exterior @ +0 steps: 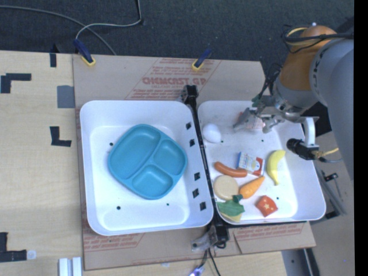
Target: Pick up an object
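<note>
Hovering: grey two-finger gripper [257, 121], far end of right white bin [307, 203].
Grip: cannot tell.
Lifted: nothing evident.
Remaining: whole pick, judged.

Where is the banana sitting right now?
The banana lies in the right bin, near its right wall, just right of the small carton and above the red piece.
</note>
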